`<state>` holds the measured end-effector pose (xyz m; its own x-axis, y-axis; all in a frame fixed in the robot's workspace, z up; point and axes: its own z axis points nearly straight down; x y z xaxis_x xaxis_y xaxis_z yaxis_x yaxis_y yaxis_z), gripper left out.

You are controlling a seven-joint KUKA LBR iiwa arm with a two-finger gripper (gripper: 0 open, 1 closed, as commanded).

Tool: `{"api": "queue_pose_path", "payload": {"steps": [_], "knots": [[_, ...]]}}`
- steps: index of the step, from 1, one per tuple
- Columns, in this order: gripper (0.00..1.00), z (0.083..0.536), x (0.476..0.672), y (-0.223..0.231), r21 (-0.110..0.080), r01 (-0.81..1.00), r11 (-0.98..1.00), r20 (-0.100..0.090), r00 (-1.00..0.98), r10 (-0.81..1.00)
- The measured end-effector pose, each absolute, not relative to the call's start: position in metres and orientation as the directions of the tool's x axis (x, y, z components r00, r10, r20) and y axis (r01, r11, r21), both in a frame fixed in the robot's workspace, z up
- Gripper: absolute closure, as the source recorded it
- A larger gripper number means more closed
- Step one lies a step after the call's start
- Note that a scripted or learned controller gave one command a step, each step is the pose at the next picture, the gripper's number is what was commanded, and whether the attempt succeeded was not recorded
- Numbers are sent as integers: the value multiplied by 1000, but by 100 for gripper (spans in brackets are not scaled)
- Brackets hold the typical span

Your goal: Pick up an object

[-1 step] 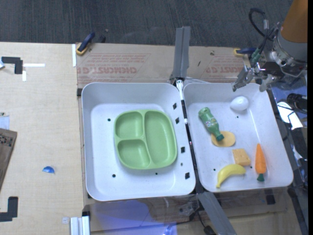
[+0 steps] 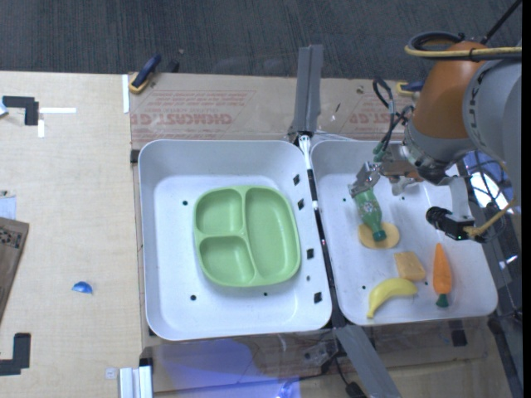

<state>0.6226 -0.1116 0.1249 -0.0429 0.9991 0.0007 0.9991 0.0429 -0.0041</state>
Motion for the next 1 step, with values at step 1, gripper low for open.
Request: {"api": "queue_pose_path", "payload": {"steps": [1], "knots": [[0,88,615,-101,-2,1000,23,0,-23,1000]]}}
